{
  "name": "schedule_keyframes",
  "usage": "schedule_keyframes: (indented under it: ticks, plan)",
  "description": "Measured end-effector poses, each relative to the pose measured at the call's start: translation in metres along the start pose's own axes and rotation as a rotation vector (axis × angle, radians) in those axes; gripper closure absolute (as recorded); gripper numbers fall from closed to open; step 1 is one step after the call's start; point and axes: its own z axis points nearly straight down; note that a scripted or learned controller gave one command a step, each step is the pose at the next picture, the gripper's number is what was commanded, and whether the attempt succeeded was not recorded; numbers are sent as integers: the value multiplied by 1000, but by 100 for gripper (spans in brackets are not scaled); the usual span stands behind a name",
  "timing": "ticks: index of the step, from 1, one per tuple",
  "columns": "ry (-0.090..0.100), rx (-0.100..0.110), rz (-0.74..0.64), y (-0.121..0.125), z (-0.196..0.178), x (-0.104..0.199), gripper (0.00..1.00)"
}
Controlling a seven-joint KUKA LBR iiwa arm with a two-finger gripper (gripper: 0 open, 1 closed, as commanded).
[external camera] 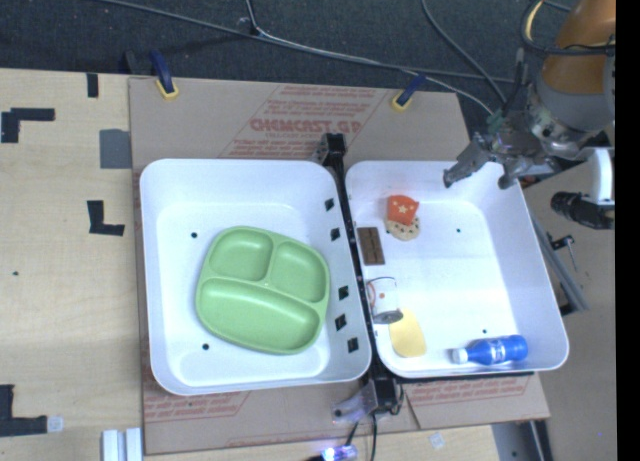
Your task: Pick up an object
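Camera view: my gripper [483,170] hangs over the far right corner of the right bin [520,249], fingers spread apart with nothing between them. One fingertip [452,178] points toward the bin's inside, the other sits near the right rim. My arm [575,49] comes in from the right, its orange band above the wrist.

In the right bin, an orange block [402,208] sits near the far left side, touching a small tan piece [404,230] just in front of it. A blue bottle [490,351] lies on its side in the near right corner, cap toward the left. A yellow piece [407,335] lies near the near left corner, just beside the divider.

The left bin [165,249] holds a green plate [263,289] with three compartments, lying flat near its middle.

All of these lie well apart from my fingers.
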Motion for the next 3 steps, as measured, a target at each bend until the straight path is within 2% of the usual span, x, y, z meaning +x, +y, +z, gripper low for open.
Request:
schedule_keyframes:
  ticks: [1, 2, 3]
  plan:
    - [-2, -12, -3, 2, -8, 0, 0]
    - [-2, -7, -4, 7, 49, 10, 0]
    - [-3, -7, -3, 11, 109, 3, 0]
